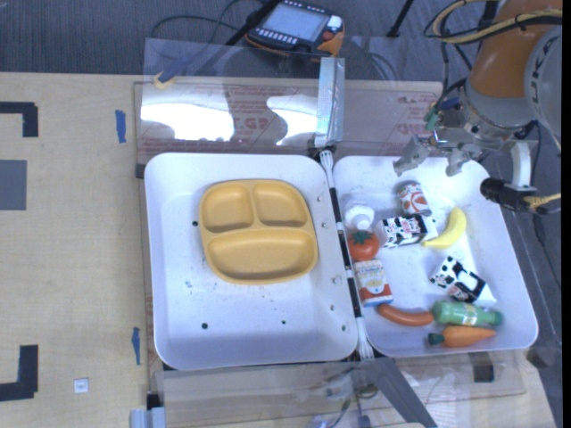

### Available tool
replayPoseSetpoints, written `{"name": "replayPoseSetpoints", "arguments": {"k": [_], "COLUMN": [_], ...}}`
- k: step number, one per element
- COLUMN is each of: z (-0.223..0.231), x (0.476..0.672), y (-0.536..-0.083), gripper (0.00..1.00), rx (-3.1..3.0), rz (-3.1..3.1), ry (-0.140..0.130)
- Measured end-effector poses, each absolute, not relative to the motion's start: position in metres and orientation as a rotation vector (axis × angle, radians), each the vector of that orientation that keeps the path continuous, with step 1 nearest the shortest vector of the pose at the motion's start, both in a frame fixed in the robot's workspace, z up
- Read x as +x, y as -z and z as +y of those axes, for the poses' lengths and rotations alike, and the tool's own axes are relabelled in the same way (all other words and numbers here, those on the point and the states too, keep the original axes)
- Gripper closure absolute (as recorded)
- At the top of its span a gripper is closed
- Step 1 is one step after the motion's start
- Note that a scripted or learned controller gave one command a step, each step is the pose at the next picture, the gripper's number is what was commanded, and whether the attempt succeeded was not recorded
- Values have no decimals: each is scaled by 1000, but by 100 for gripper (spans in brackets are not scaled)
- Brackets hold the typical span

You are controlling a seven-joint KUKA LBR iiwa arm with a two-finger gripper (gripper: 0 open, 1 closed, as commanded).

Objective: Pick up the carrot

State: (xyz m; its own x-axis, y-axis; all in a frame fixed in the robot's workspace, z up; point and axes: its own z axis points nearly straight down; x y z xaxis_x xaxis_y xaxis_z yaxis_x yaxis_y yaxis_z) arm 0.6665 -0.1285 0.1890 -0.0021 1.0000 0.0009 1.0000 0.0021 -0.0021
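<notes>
Lying flat: orange carrot (467,335), green stem end, right bin's (517,266) near edge.

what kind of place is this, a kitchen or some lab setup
Most likely a robotics lab bench, not a kitchen: a grey and orange robot arm hangs over two white bins, the food in them looks like toys, such as the carrot, and a control pendant lies behind.

Cut off by the right edge: arm (522,52) above its orange band. Too small to read: labels on the cartons (403,228) and the bottle (372,279). Partly tucked under the green bottle (466,314): carrot (464,335).
</notes>
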Motion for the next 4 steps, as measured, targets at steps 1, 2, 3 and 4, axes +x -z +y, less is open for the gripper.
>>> {"name": "replayPoseSetpoints", "arguments": {"k": [1, 2, 3, 4], "z": [-155, -143, -131, -104], "x": [604, 567, 595, 525], "y": [-113, -108, -89, -87], "gripper": [0, 0, 0, 0], "rx": [-2158, -2165, -2339, -2456], "rz": [-2312, -2346, -2112, -1971], "ry": [31, 51, 12, 5]}}
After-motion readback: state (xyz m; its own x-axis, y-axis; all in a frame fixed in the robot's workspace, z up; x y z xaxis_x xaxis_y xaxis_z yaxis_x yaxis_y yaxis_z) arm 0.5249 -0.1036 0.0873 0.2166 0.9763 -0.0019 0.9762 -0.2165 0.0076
